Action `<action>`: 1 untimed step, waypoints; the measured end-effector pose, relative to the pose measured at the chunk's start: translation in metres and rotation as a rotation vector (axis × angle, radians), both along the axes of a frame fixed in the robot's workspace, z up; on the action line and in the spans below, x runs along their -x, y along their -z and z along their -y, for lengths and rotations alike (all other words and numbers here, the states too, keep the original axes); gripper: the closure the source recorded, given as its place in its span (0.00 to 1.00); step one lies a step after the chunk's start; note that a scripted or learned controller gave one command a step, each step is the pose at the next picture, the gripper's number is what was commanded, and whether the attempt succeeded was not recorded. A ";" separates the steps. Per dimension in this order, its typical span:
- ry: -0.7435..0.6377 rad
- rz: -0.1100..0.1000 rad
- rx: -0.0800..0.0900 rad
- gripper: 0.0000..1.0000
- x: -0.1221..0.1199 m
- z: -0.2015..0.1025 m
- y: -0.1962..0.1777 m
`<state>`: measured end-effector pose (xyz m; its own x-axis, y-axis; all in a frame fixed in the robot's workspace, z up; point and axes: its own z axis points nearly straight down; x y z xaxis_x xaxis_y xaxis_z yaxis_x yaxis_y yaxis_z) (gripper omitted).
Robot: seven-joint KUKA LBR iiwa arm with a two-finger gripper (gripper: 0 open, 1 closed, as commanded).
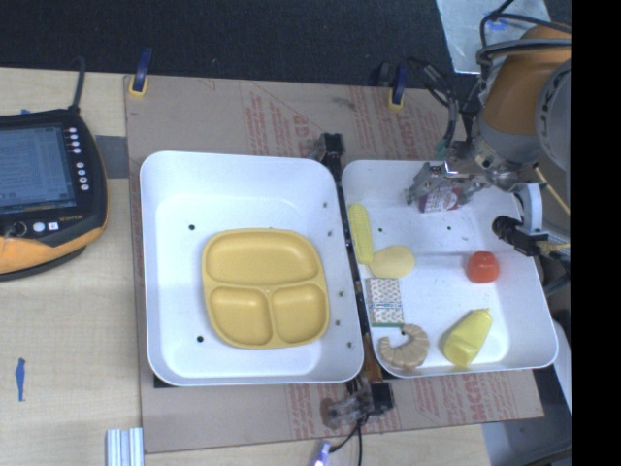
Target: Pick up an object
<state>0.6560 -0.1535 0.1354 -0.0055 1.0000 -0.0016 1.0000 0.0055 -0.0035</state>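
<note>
My gripper (442, 190) hangs low over the back of the right bin (514, 357), near its far wall, and the arm reaches in from the right. Spread across that bin are a yellow corn cob (360, 233) along the left wall, a pale yellow lemon-like piece (392, 260), a red tomato (482, 267), a yellow squash-shaped piece (467, 338), a tan croissant (404, 347) and a small checkered packet (385, 300). None of them touches the gripper; the closest ones lie well in front of it.
The left bin (165, 260) holds a yellow divided plate (264, 286). A tablet (39, 173) in an orange case lies on the bench at the far left. Brown cardboard (243, 115) lies under both bins.
</note>
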 end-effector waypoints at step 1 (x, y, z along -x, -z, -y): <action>-0.002 0.000 0.000 1.00 0.000 0.001 -0.011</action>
